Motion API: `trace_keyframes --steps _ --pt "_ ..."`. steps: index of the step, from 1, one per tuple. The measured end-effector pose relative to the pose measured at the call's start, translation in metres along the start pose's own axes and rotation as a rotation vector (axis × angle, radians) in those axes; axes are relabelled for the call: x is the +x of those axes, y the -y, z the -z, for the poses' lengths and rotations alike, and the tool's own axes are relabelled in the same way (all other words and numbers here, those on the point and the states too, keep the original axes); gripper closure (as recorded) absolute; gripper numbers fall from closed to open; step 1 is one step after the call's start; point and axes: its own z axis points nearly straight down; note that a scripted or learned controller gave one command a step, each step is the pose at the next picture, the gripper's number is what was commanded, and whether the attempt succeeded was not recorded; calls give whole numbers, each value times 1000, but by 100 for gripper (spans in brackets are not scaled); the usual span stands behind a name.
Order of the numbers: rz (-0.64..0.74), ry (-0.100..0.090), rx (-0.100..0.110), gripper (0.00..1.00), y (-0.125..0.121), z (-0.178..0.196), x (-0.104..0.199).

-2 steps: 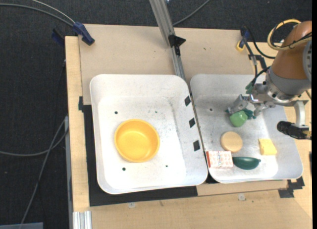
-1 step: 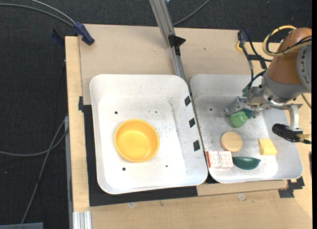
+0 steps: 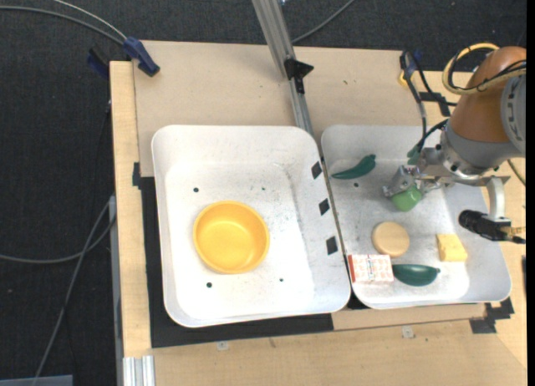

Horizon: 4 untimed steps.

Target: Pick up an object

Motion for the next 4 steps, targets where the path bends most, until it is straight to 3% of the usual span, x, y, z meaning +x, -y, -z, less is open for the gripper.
trace_keyframes --steps 2,3,4 --pt "2 8 -20 100 -3 116 4" --pt "2 8 -13 100 -4 110 4" --pt "8 -1 0 100 12 122 64"
